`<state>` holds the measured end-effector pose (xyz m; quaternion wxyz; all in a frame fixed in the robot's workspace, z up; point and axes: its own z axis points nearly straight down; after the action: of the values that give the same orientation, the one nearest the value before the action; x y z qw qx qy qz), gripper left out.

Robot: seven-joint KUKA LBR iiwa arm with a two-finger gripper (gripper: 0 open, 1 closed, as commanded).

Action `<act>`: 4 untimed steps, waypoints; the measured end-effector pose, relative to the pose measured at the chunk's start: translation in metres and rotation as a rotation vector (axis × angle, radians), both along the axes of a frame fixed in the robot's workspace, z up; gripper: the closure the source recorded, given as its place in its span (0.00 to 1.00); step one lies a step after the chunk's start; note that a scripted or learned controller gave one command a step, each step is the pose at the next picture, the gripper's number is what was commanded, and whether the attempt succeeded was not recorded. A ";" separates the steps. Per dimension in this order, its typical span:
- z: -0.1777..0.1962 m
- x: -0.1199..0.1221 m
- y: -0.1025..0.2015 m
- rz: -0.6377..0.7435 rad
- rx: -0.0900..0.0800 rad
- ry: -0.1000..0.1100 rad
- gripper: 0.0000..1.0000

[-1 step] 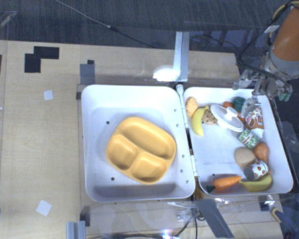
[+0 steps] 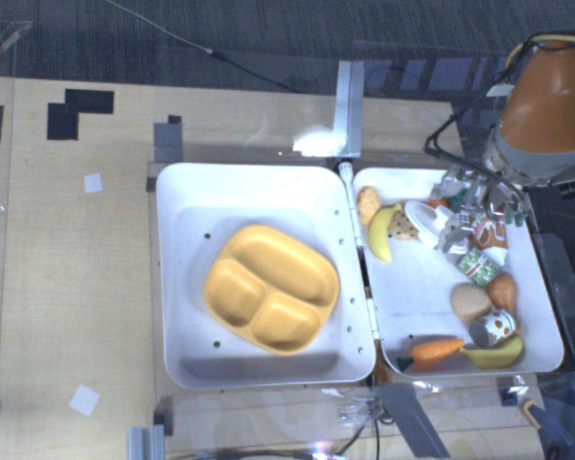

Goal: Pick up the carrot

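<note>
The desk (image 2: pixel 67 286) carries two shallow white bins side by side. The left bin (image 2: pixel 182 257) holds a yellow divided tray (image 2: pixel 271 287) lying near its middle. The right bin (image 2: pixel 412 286) holds the clutter, and over its far right corner hangs the arm (image 2: pixel 546 103), its orange band uppermost, with the end effector (image 2: pixel 470 214) pointing down into the upper right part of that bin. Whether it is open or closed cannot be told from this slant; metal parts and small packets crowd together there, and nothing can be made out as gripped. The carrot (image 2: pixel 435 351) lies against the near wall of the right bin, in the lower middle, well apart from the end effector and toward the viewer and a little to the left of it. Its long axis runs roughly left to right along that wall, slightly tilted, with the thicker end seeming to point right. Just beside that end lies a yellow banana (image 2: pixel 496 355), touching or nearly so, and above that sit a small round can (image 2: pixel 494 328) and a brown potato-like piece (image 2: pixel 471 302). A second banana (image 2: pixel 379 232) lies near the bin's upper left. Judged from this, the coming move is a traverse down the bin toward the near wall, with the closing direction set across the carrot's length, and the near wall and the banana leave little room.
</note>
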<state>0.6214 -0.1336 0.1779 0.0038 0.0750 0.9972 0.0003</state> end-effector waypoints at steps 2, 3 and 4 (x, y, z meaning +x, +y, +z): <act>-0.051 -0.135 0.032 -0.267 0.001 0.006 0.00; -0.089 -0.131 0.049 -0.394 0.002 -0.004 0.00; -0.076 -0.127 0.051 -0.386 0.004 -0.015 1.00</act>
<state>0.4941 -0.0830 0.1020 0.0109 0.2647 0.9643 0.0022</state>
